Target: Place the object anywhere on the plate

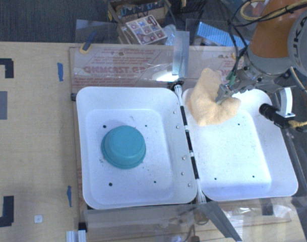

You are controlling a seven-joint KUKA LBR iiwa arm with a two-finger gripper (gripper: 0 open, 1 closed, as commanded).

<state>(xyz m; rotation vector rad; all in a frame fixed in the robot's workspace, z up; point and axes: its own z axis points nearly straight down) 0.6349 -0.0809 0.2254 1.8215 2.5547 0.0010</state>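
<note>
A pale yellow, soft cloth-like object (207, 105) lies in the far left corner of the right bin (244, 165), its top edge reaching over the bin's far rim. My gripper (222, 96) comes in from the upper right and its narrow tips are sunk into the object's right half, pinched together on a fold of it. A round teal plate (124, 146) sits in the middle of the left bin (93, 110), well apart from the gripper.
The divider between the two bins (187, 140) runs between the object and the plate. A black fitting on the arm (274, 114) hangs over the right bin's far right side. Clutter and boxes (143, 26) lie beyond the bench.
</note>
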